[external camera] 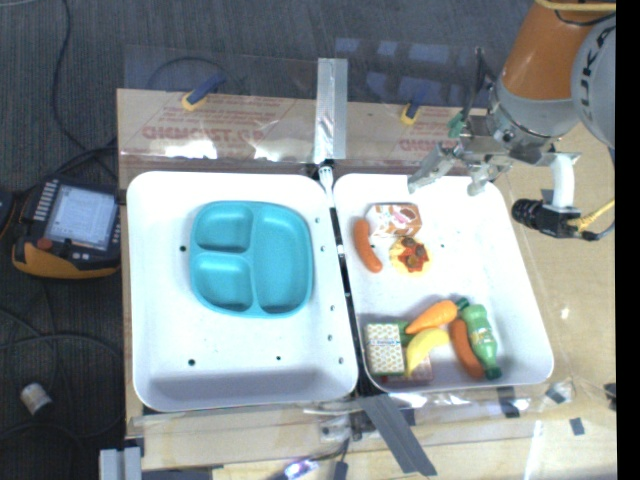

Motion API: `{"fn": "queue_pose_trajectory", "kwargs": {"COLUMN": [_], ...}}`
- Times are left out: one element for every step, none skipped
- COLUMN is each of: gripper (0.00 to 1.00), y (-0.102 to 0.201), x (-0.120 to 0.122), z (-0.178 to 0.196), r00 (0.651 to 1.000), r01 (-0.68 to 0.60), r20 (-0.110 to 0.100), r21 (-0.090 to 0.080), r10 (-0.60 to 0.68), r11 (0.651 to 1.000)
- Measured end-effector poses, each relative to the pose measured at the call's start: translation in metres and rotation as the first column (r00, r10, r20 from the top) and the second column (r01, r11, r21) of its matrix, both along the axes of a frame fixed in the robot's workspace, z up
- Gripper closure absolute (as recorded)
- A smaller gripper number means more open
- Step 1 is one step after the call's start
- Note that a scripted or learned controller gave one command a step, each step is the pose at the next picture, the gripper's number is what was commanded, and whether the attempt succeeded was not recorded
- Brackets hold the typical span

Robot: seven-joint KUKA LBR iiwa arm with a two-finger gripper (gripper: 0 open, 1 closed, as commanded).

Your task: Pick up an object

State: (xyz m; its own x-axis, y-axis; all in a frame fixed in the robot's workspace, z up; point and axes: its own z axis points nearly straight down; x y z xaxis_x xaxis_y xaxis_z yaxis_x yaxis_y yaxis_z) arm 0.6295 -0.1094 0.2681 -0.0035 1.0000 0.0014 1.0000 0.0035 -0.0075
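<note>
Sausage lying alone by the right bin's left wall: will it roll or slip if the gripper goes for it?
The sausage looks round and smooth, so it may roll sideways when nudged and could slip from the fingers. It looks like a small toy, probably light and stiff. It lies close to the right bin's wall, which may crowd one finger.

Two bins side by side, one holding a tray and the other holding toy food.

We see the left bin (150, 298) at centre-left of the frame with a divided tray (250, 258) lying in its upper middle. The right bin (520, 268) touches it at frame centre. In its upper left a sausage (368, 245) lies just left of a pizza slice (400, 233). Along its lower edge, from left to right, we find a cracker box (384, 349), a banana (425, 344) under a carrot (432, 316), and a bottle (481, 340). The gripper (452, 176) hangs over the bin's upper rim. A handheld device (72, 226) sits at far left on the floor.
</note>
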Motion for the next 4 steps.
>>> {"fn": "queue_pose_trajectory", "kwargs": {"gripper": [0.0,0.0,0.0,0.0], "y": [0.007,-0.007,-0.029,0.012], "x": [-0.007,-0.055,-0.006,-0.042], "z": [-0.145,-0.179,-0.18,-0.179], "r00": [0.999,0.996,0.975,0.976], "r01": [-0.039,0.086,0.223,0.219], "r20": [0.0,0.019,0.012,0.018], "r21": [0.0,-0.003,0.001,-0.003], "r10": [0.039,-0.086,-0.223,-0.219], "r11": [0.999,0.996,0.975,0.976]}}
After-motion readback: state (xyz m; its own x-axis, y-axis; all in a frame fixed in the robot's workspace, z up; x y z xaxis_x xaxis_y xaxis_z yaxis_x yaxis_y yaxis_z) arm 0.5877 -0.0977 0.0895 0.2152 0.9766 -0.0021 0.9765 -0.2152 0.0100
